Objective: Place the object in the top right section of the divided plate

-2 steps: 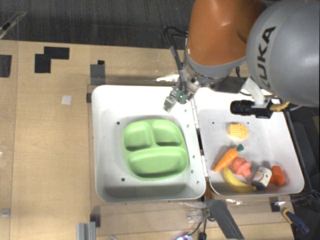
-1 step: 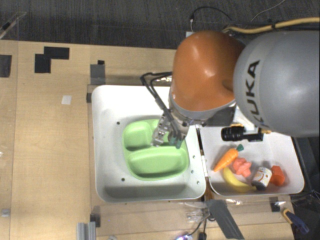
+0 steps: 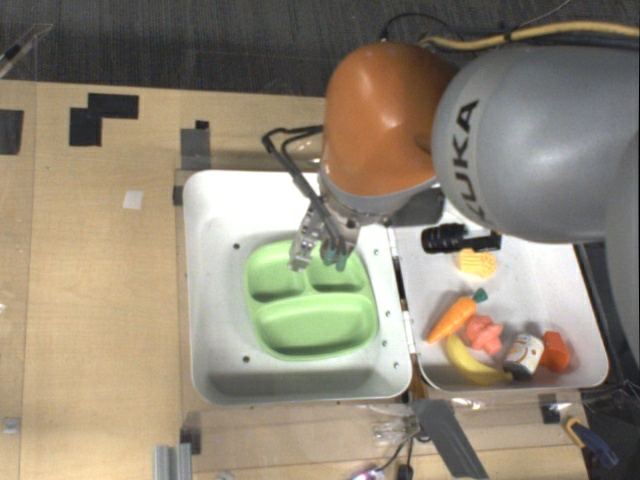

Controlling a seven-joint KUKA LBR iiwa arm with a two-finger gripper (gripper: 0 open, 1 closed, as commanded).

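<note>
Hovering over the green plastic divided plate (image 3: 305,308) in the left white bin (image 3: 215,298), the pincer (image 3: 320,251) looks slightly parted, gripping nothing.

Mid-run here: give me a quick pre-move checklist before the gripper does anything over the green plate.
1. Gripper over the plate's top right section: ok, it hangs at that section's upper edge.
2. Object between the fingers: cannot tell; something teal shows at the fingertips.
3. Divided plate flat in the left bin: ok.
4. Top right section free of other items: cannot tell, the gripper covers part of it.
5. Remaining toys, carrot, banana, corn, in the right bin: ok.
</note>
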